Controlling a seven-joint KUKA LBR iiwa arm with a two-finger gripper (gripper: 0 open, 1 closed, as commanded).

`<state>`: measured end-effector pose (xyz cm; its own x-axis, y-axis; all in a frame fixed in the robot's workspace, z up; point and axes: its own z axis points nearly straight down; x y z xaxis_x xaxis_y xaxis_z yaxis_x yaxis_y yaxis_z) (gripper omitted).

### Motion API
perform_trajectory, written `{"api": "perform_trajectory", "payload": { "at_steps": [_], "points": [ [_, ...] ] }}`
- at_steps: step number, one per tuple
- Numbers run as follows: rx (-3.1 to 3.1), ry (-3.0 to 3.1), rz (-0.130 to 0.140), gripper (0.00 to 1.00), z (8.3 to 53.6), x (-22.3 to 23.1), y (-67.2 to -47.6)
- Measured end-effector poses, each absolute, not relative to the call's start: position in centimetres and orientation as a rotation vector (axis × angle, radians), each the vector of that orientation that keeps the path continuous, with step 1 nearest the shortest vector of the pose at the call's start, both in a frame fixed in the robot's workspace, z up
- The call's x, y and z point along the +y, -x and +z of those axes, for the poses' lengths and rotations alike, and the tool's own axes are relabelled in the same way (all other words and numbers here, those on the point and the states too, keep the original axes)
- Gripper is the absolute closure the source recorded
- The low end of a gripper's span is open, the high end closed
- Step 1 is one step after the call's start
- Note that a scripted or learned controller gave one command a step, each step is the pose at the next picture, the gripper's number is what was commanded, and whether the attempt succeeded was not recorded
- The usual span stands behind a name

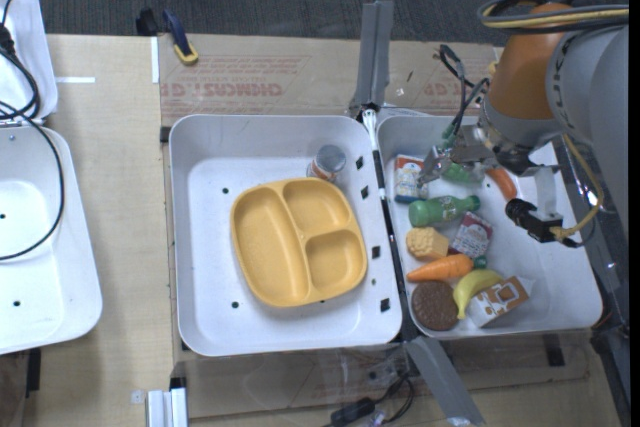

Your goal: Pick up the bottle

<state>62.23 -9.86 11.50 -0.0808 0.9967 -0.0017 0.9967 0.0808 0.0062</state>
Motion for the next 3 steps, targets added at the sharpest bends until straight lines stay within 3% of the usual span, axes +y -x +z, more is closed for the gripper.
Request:
{"api": "perform_trajectory", "payload": {
  "at_steps": [1,2,3],
  "points": [
    [2.273,-2.168,-0.003,0.00,9.2,-12.5,-59.8],
    [2.270,-2.170,-0.002,1.00,10.1,-12.6,-59.8],
    [2.153,-2.288,-0.003,1.00,21.5,-7.5,-57.0]
  ]
}}
